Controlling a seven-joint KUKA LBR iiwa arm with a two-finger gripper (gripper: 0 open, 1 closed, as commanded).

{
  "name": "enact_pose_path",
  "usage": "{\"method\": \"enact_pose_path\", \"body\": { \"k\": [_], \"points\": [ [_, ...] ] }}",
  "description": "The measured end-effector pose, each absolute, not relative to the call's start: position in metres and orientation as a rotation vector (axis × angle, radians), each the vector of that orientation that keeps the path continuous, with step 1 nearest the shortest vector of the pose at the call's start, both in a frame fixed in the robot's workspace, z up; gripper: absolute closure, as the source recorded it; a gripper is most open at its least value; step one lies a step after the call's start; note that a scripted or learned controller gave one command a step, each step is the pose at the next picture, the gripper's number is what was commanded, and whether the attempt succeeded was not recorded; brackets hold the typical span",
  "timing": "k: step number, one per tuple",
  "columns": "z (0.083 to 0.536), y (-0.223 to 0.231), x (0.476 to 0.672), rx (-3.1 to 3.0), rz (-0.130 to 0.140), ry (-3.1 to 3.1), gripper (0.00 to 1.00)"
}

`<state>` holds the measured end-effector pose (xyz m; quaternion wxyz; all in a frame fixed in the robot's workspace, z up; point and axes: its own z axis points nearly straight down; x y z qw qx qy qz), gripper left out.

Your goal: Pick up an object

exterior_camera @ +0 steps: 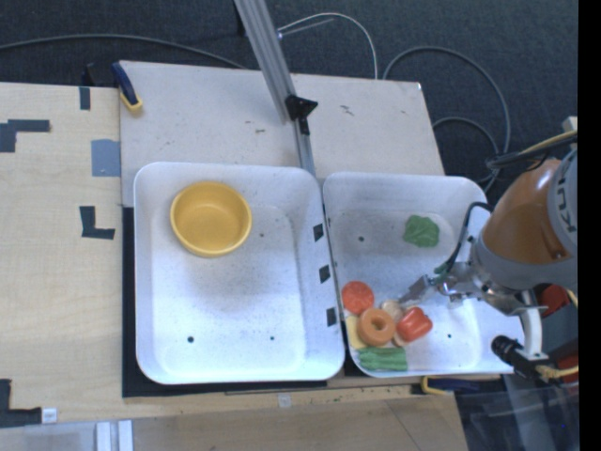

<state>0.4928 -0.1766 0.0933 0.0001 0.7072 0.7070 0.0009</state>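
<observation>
Here, line by line:

Arm: the grey arm with its orange band (528,216) comes in over the right edge of the right bin (376,191), its wrist above the bin's right half.

Gripper: the gripper (420,289) points left and slightly down toward the heap of toys in the bin's front half; whether it is spread or pressed together I cannot tell — the tips are small and blurred against the white floor. Nothing can be seen between them.

Right bin, front edge: a cluster of small toys lies close together — a red round piece (357,296) at the left, an orange ring (377,327) just beside it toward the front, a red pepper-like piece (413,324) touching the ring on its right, a green flat piece (382,359) right at the front edge, and a bit of yellow (353,333) tucked at the ring's left.

Right bin, back right: a green lumpy object (422,230) sits alone, well apart from the cluster, near the arm's wrist.

Left bin: the left bin (225,360) carries one yellow bowl (210,217) upright in its back left corner.

Bench: a metal post (268,50) slants across the pale board behind the bins, ending at the seam between them; a blue-and-yellow tool (126,86) lies at the board's back left corner.
</observation>
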Motion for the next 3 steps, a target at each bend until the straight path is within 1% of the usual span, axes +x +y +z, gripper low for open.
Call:
{"method": "enact_pose_path", "body": {
  "k": [1, 2, 3],
  "points": [
    [0.104, -0.176, 0.494, 2.218, 0.005, 2.221, 1.0],
    [0.147, -0.175, 0.492, 2.218, 0.001, 2.222, 1.0],
    [0.189, -0.175, 0.496, 2.217, 0.002, 2.222, 1.0]
  ]
}}
